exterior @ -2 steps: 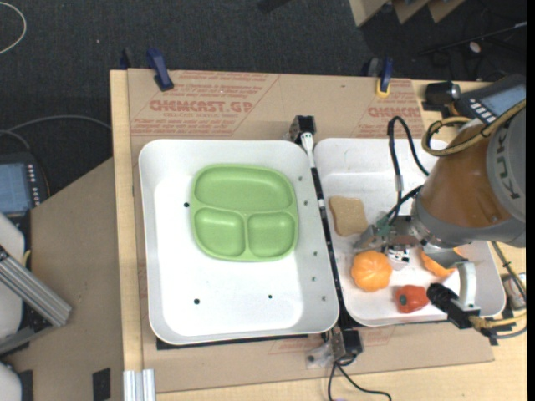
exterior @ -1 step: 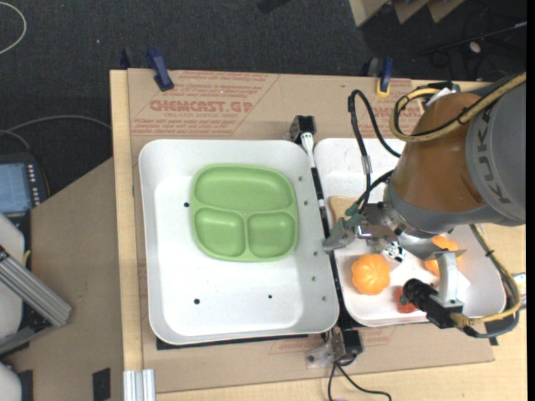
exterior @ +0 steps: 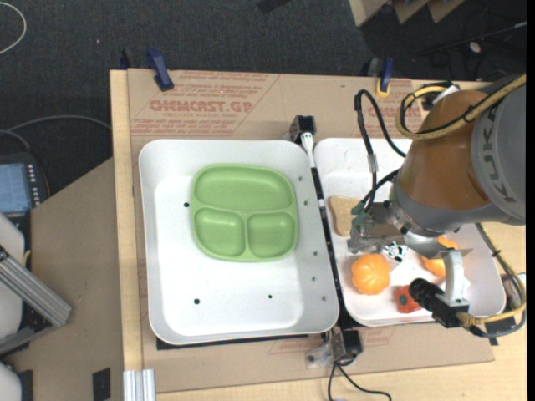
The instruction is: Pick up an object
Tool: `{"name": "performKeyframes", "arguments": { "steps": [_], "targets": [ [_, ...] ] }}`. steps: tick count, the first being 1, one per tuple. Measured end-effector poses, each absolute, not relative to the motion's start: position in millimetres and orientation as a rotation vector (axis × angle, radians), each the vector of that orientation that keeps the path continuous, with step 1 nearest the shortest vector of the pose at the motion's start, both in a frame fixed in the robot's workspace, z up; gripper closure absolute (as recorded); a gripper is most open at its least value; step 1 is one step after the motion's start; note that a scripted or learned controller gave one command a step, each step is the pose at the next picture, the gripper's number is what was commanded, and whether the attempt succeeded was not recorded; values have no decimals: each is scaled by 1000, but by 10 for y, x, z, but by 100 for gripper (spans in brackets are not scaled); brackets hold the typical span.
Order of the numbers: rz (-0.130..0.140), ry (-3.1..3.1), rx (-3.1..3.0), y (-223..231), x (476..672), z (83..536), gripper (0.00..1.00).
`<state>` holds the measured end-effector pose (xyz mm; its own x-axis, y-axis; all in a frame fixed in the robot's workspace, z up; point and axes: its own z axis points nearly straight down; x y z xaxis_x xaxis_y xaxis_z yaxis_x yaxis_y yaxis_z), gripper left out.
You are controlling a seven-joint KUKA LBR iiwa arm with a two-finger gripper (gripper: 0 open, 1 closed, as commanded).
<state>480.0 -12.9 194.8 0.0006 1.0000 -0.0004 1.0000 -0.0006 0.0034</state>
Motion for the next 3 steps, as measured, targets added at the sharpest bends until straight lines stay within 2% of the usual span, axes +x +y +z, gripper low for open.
{"name": "performKeyframes", "arguments": {
  "steps": [1, 2, 3],
  "targets": [
    [20, 2230, 2204, 837, 4841, 3117, 100],
    [12, 2216, 2217, 537, 4799, 4005, 100],
    [5, 2222, 2217, 873, 4796, 4104, 100]
  ]
}}
